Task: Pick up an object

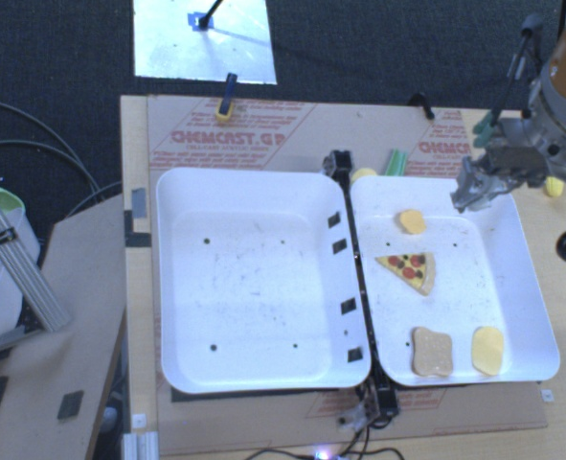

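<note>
Gripper (471, 196) hovers at right bin's (536, 286) far rim, grip unclear, pizza slice (409, 269) well apart.

One fixed camera is mounted above the desk (263, 123), angled obliquely downward. At medium range it covers both white bins (254, 185) side by side.

The arm (562, 75) runs off the frame's right edge above the right bin (536, 286); its gripper (474, 192) is too blurred to read.
</note>
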`<action>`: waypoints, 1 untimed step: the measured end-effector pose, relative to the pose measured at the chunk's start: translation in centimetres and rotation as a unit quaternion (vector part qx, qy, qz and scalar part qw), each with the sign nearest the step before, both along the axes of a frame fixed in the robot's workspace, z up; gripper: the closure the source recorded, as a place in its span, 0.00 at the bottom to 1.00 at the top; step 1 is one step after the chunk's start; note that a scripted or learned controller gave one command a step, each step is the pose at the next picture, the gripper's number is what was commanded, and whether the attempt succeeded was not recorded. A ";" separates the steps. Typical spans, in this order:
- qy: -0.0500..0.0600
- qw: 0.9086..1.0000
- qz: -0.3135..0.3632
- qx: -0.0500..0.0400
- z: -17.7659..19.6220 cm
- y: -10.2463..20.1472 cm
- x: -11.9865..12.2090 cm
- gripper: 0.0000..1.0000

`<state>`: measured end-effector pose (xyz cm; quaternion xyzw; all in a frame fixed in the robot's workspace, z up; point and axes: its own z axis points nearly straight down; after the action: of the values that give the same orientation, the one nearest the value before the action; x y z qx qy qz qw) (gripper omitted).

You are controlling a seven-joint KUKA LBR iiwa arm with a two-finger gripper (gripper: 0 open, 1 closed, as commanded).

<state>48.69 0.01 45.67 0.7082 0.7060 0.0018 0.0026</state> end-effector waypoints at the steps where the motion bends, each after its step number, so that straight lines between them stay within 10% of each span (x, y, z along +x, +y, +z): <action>1: -0.004 1.000 -0.001 -0.001 8.3 -7.2 2.3 1.00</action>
<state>51.01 -7.17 54.00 0.7087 0.7054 0.0035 0.0062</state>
